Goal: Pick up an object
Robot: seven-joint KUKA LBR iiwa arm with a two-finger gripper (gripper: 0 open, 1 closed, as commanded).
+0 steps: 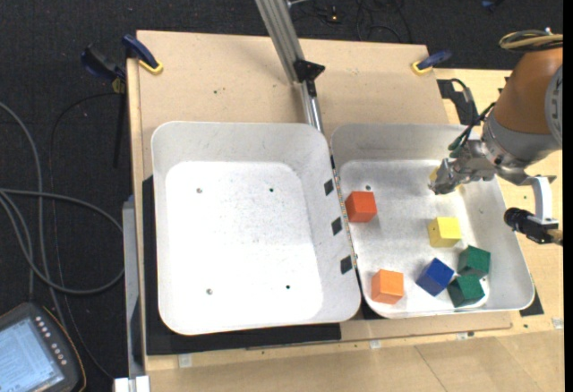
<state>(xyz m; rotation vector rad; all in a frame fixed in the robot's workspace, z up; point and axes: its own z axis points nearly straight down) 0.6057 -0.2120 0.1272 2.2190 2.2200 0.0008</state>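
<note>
Two shallow white bins sit side by side on the bench point(224, 77). The left bin point(170, 202) shows bare floor with a few dark specks; the right bin point(394, 149) holds six blocks. An orange-red block point(361, 206) lies near the divide between the bins, and a second orange block point(387, 285) rests toward the near edge. A yellow block point(444, 231) sits near the middle of the right half, with a blue block point(436, 276) below it. Two green blocks point(471, 274) crowd the near right corner, touching or almost touching each other and just beside the blue one.

My end effector point(445, 178) hangs over the far right part of the right bin, above the yellow block and apart from it. I cannot tell how my fingers stand; nothing shows between them. My orange band point(530, 95) sits above the wrist at the right.

No writing or brand can be read on any block or bin. A screen point(27, 354) at the lower left is too blurred to read.
</note>
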